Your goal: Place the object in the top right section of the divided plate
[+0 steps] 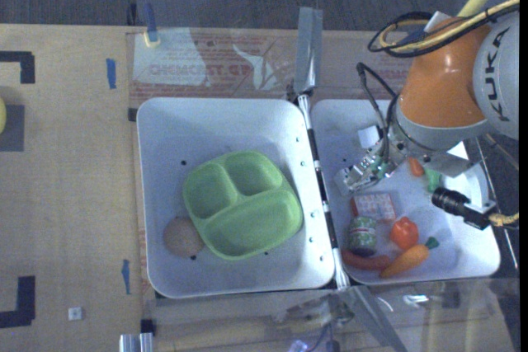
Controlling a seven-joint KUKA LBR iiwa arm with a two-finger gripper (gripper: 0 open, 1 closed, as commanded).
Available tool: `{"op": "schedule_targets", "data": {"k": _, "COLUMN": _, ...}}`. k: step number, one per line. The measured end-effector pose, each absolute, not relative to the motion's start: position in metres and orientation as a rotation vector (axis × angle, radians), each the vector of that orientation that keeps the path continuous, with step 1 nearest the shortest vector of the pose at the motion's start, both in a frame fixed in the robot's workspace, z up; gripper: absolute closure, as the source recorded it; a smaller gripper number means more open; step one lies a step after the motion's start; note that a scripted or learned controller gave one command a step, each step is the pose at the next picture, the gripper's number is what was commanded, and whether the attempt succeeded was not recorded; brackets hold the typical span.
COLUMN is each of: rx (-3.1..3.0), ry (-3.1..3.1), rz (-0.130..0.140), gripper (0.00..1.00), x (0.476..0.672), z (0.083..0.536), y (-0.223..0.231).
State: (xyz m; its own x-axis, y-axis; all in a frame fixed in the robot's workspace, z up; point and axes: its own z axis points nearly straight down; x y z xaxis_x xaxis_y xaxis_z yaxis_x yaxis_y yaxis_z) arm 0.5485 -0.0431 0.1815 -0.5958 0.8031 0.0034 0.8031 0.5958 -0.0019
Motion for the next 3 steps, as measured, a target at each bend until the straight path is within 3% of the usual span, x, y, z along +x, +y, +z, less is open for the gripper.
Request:
{"op": "schedule_targets", "data": {"k": 1, "rx": -1.165, "ry": -2.916, "rz": 0.001, "gripper": 1.00, "x": 0.571, "z": 0.229, "y": 0.047}}
{"op": "schedule_targets", "data": {"k": 2, "rx": -1.654, "ry": -2.671, "rz": 0.004, "gripper": 1.00, "x": 0.578, "z": 0.295, "y": 0.011}}
{"op": "schedule_targets", "data": {"k": 3, "rx": -1.792, "ry": -2.579, "rz": 0.005, "gripper": 1.00, "x": 0.591, "z": 0.419, "y": -0.110}}
